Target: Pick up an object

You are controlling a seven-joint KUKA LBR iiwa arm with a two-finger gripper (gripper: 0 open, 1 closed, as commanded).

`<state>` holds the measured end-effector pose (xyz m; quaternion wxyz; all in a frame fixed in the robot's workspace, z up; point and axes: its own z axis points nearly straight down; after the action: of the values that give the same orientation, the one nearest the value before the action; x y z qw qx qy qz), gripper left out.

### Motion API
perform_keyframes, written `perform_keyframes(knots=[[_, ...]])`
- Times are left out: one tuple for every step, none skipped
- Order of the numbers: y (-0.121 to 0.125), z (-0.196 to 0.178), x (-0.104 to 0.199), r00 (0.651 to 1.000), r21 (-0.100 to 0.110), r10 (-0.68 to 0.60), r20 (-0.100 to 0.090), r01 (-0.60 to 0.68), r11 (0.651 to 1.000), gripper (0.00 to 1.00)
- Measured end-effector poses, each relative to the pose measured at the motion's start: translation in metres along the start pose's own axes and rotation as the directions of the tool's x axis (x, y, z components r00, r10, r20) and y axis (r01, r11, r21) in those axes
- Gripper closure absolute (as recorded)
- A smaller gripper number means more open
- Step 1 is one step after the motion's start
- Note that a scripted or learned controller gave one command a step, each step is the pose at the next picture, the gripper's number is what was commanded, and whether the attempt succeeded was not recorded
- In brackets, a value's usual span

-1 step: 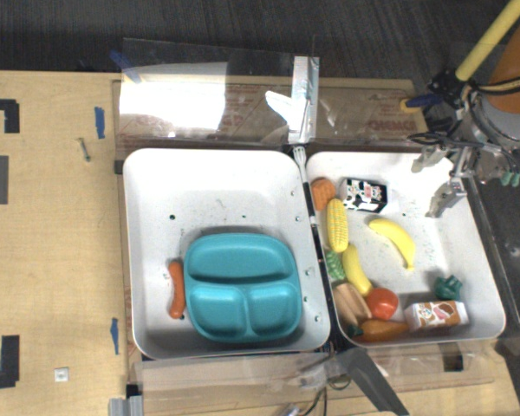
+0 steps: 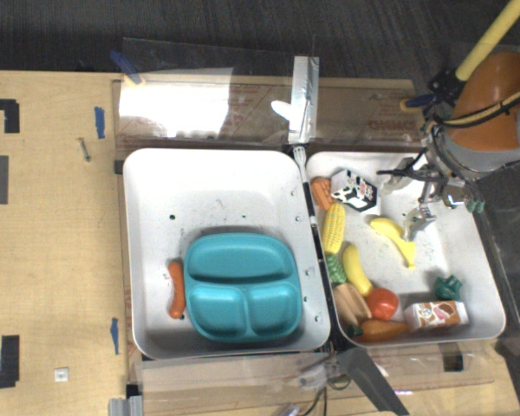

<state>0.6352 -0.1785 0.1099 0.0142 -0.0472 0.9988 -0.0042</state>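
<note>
The light wooden tabletop (image 2: 43,258) carries two shallow white plastic bins; the left bin (image 2: 156,180) holds a teal sectioned plastic tray (image 2: 241,286). In the right bin (image 2: 485,276), the grey arm's gripper (image 2: 419,222) hangs at one o'clock from a curved yellow toy banana (image 2: 395,237); whether its fingers are wide or narrow I cannot tell. The banana looks light, stiff and smooth, likely slippery; pinch across its middle.

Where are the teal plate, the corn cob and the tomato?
teal plate (image 2: 241,258), camera view, on the divider ridge.
corn cob (image 2: 334,225), camera view, mid-cob.
tomato (image 2: 382,302), camera view, its top.
</note>
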Motion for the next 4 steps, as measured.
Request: perform_keyframes(knots=[[0.06,0.018,0.057,0.988,-0.005,0.155,-0.018,-0.155,0.988,0.0],[0.093,0.016,0.091,1.0,-0.005,0.025,-0.013,-0.025,1.0,0.0],[0.094,0.004,0.086,1.0,-0.003,0.022,0.001,-0.022,1.0,1.0],[0.124,-0.153,0.06,0.998,-0.007,0.058,-0.012,-0.058,0.998,1.0]])
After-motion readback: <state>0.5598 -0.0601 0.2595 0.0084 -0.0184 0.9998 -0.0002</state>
